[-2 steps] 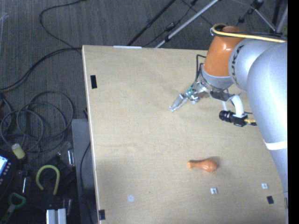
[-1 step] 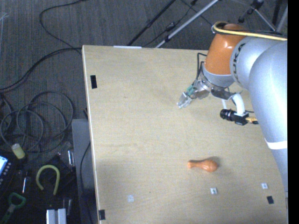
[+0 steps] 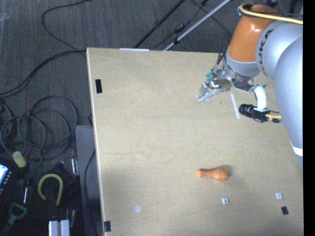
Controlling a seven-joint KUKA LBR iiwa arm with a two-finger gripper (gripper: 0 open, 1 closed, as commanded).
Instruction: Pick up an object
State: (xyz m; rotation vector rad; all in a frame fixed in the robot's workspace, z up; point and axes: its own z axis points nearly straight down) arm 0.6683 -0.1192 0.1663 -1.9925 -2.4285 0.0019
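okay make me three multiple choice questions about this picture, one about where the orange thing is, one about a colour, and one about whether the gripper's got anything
1. Where does the orange object lie on the bench?
A. Lower middle-right, well below the gripper
B. Upper left corner
C. Off the bench among the cables

2. What colour is the band on the arm above the wrist?
A. Blue
B. Orange
C. Green

3. What is the state of the task?
A. The object is lifted between the fingers
B. The object rests on the bench, apart from the gripper
C. The object is on the floor

Answers:
1 A: it sits on the wood low in the view, with the gripper far above it.
2 B: the band shows orange against the grey arm.
3 B: bare bench separates the object from the gripper.
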